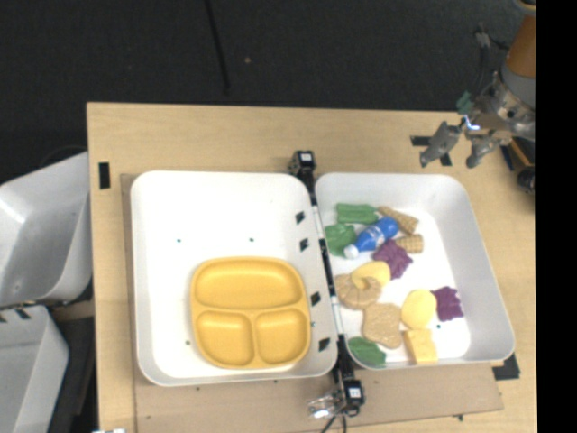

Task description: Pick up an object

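Fingers [440, 148] of the gripper [457, 152] stand apart with nothing between them, poised above the far rim of the right bin [482, 242]. Toy food pieces [388, 282] lie heaped in that bin, untouched; picking is not yet begun. Left bin [162, 242] holds a yellow tray [251, 312].

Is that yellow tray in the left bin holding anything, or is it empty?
Empty. The yellow tray lies flat in the left bin, and all three of its compartments show bare yellow plastic. The toy food sits in the right bin.
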### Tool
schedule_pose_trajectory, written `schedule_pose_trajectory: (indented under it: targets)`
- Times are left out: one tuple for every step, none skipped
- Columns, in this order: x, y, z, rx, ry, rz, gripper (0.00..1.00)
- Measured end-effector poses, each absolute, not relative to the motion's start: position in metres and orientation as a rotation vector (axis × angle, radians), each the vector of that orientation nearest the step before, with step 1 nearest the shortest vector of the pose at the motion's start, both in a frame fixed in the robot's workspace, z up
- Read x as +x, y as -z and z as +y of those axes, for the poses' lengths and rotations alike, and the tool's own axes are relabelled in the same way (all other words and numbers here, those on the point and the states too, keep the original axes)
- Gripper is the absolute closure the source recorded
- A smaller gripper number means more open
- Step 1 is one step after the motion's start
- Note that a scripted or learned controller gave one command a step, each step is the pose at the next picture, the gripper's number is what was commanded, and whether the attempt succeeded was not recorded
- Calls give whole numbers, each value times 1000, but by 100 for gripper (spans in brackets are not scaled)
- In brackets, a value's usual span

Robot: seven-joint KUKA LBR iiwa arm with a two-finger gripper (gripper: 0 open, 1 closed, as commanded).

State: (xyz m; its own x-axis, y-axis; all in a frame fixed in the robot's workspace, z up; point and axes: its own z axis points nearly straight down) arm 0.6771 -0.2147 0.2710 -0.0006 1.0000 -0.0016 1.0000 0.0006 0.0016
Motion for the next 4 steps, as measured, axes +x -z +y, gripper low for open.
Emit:
schedule_pose_trajectory:
  targets:
    - [614,-130,-209,2233,13,2229,0]
    - [674,-206,-24,2199,-19,2239,0]
    - [664,-222,-39,2222,5,2221,0]
    - [661,-254,-41,2220,5,2225,0]
